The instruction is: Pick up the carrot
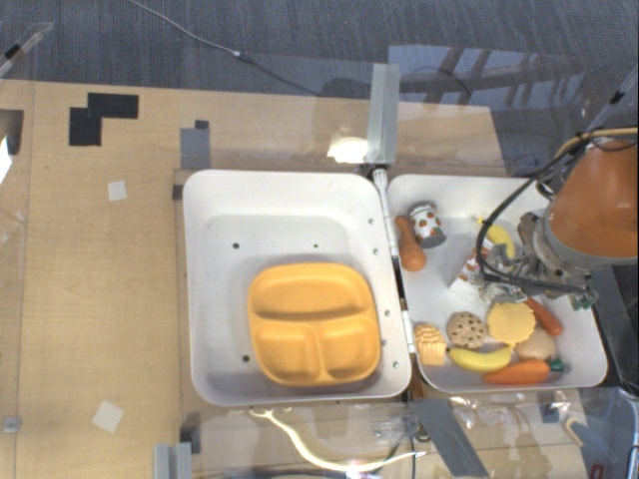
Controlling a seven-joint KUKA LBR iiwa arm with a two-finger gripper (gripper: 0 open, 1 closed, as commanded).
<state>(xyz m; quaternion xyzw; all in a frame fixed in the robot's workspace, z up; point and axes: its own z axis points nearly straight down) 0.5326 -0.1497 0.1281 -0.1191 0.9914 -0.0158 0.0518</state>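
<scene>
**Carrot lies at the near wall of the right bin, pincer above the heap**

Nearest the camera, the carrot lies flat along the front wall of the right bin, its green top pointing right. A banana touches it at its left end, and a corn piece sits in the near left corner. It looks like light, rigid toy plastic, smooth and tapered, so it may slip; the thick middle seems the best place to grip, across its width. Just behind lie a cookie and a yellow disc. Over these hangs the pincer, below the orange-banded arm; whether it is wide or narrow I cannot tell. Farther back lies a sausage. The left bin holds a yellow tray.
</scene>
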